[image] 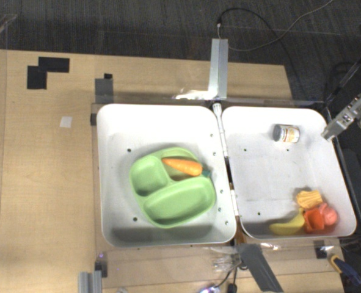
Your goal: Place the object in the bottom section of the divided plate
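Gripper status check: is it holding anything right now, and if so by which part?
Nothing is held. The gripper sits at the right bin's upper right rim with no object at its tip.

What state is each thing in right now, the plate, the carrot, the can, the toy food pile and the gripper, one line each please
Divided plate: flat in the left bin, bottom section bare.
Carrot: lying in the plate's upper right section.
Can: on its side, upper part of the right bin.
Toy food pile: yellow, orange and red pieces bunched in the right bin's lower right corner.
Gripper: at the right bin's upper right edge, holding nothing visible.
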You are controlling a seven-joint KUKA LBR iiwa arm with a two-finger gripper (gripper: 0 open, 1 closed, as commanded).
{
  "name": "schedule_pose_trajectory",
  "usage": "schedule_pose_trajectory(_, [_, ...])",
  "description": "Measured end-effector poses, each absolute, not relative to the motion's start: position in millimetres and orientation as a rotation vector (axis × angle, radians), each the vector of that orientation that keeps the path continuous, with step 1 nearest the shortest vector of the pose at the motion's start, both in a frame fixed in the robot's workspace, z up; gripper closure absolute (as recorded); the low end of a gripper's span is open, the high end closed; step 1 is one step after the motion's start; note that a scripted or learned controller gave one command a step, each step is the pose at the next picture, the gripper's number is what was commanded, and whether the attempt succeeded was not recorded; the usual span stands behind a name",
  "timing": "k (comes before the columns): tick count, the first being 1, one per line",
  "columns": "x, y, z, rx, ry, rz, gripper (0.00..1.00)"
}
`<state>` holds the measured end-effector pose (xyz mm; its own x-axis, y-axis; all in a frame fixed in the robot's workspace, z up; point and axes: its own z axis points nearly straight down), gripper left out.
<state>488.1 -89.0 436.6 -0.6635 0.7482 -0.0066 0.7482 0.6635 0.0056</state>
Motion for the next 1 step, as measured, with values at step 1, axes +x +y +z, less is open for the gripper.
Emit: schedule_pose_trajectory(1, [487.8,-105.4,437.1,1.205,2.890,0.003,1.00])
